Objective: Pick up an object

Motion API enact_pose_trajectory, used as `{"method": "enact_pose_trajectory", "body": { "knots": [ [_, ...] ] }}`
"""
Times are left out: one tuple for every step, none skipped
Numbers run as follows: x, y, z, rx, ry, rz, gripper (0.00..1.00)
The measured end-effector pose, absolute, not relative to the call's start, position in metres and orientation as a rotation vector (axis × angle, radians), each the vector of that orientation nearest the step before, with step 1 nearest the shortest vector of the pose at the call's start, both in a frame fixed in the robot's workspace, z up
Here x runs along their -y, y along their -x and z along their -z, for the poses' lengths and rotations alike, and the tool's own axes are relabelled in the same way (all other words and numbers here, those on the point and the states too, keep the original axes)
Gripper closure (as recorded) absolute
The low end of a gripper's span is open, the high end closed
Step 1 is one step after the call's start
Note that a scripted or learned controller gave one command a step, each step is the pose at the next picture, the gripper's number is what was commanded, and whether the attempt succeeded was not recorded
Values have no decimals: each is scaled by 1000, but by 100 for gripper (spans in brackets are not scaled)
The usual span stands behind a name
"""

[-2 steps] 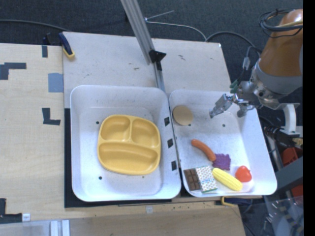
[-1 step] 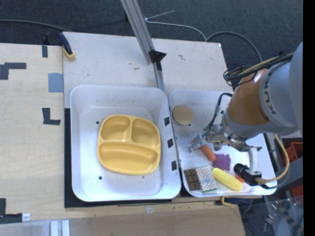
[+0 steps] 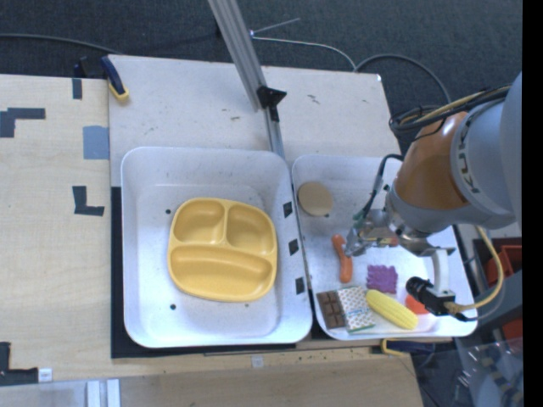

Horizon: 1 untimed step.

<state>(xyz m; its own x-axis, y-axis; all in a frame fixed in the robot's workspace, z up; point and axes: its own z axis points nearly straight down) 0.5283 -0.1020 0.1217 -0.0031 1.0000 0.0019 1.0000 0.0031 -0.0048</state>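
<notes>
Orange is what catches my eye first: a small carrot (image 3: 343, 259) lying in the right bin (image 3: 339, 166), just beside the gripper (image 3: 363, 238), which hangs low over that bin from the grey arm (image 3: 458, 172). From where I stand I cannot tell whether the fingers are apart or together; the wrist blocks them.

Near the carrot sit a purple piece (image 3: 382, 276), a corn cob (image 3: 390, 309), a patterned packet (image 3: 356, 307) touching a brown chocolate bar (image 3: 329, 308), and a round tan cookie (image 3: 315, 198) further up. The left bin (image 3: 136, 227) holds a yellow divided plate (image 3: 223, 248).

My worry is the carrot. It is thin and rounded, and it looks likely to roll or squirt sideways if the fingers close off-centre. It also lies close to the bin's inner wall, so a slightly misjudged descent could nudge it against that wall instead of catching it. With the purple piece so near, a wide grasp might also snag the wrong thing.
</notes>
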Motion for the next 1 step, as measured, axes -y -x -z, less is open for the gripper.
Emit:
{"method": "enact_pose_trajectory", "body": {
  "knots": [
    [101,-528,-131,2221,2212,-3,100]
  ]
}}
